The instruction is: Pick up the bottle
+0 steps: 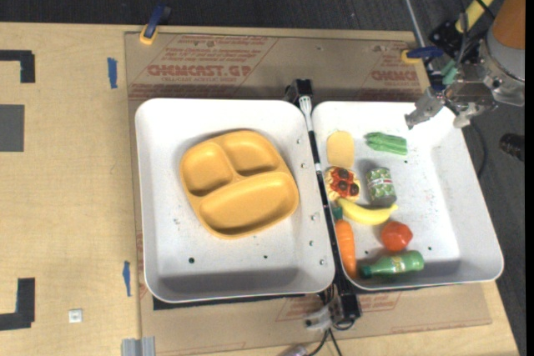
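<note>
From above the bench, two shallow white bins sat side by side on a sheet of brown cardboard (pixel 200 62) printed in red; the lettering read something like "CHEMCAST GP", though it was faint and I could not be sure of every letter. A second red print near the right bin's far corner was too blurred to read.

The left bin (pixel 158 179) held a yellow divided tray (pixel 239 192), turned upside down so its three compartments showed as humps.

The right bin (pixel 467 204) was crowded. The bottle (pixel 392 265), green with a red band near the neck, lay on its side along the near wall, its label too small to read. Just beside its left end stood a carrot (pixel 345 244), running along the dividing wall. A red tomato (pixel 396 236) sat just above the bottle. A banana (pixel 365 213) curved through the middle, with a small green can (pixel 380 185) above it and a red patterned packet (pixel 342 182) to its left, their markings illegible. A pale yellow piece (pixel 340 147) and a green vegetable (pixel 385 143) lay at the far end.

The gripper (pixel 440 109) hung over the right bin's far right corner, well apart from the bottle, its two fingers spread with nothing between them.
</note>
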Motion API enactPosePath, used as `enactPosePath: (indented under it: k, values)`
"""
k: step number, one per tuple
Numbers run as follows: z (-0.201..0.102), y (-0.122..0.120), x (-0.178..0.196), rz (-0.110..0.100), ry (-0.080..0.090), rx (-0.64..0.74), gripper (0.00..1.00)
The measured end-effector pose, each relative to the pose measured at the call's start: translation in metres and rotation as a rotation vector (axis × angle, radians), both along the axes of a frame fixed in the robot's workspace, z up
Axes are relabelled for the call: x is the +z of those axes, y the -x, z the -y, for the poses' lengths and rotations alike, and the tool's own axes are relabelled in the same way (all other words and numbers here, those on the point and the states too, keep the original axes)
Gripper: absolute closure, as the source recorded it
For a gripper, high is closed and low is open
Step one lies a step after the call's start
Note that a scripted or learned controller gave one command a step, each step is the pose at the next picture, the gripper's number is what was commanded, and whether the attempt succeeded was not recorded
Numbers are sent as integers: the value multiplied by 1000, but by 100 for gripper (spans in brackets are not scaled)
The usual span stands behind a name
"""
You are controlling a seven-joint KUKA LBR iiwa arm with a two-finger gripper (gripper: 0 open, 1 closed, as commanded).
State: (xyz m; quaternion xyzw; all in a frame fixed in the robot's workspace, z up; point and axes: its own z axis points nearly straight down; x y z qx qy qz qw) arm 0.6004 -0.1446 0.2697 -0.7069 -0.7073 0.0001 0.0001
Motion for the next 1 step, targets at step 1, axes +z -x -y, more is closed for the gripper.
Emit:
enactPosePath:
  k: [1]
  values:
    - [56,-33,-170,-1,-1,-78,0]
